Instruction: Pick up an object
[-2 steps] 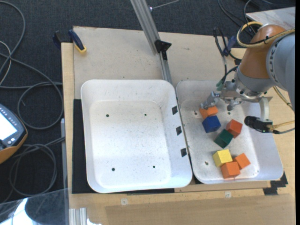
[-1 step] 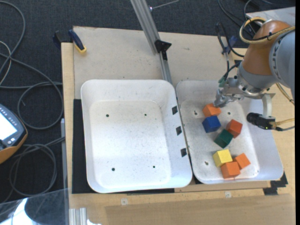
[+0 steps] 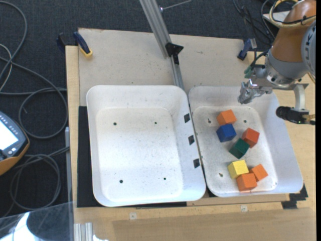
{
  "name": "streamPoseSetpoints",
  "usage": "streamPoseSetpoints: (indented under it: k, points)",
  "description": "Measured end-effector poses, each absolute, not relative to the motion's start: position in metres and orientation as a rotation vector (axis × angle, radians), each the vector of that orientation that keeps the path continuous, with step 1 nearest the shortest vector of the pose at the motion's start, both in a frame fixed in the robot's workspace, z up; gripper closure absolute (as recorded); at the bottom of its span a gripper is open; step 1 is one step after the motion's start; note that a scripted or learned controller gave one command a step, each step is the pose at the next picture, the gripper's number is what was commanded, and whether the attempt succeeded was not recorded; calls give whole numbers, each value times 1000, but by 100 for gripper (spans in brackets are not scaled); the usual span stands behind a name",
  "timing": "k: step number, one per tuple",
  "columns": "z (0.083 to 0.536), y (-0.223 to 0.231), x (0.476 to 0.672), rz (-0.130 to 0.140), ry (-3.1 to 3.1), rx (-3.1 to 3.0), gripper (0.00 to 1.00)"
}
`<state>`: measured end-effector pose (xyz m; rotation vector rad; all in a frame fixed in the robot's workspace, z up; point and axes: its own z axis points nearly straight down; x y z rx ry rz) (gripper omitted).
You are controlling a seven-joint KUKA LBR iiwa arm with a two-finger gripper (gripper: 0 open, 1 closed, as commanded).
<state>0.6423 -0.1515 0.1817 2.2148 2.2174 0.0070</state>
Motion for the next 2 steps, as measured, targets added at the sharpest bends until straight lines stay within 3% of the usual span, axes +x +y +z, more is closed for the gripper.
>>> streamPoseSetpoints:
  k: [1,2]
  points:
    - [242,-142,647,9,2219,2213,100]
    - [255,-142,649,4,2220,2217,100]
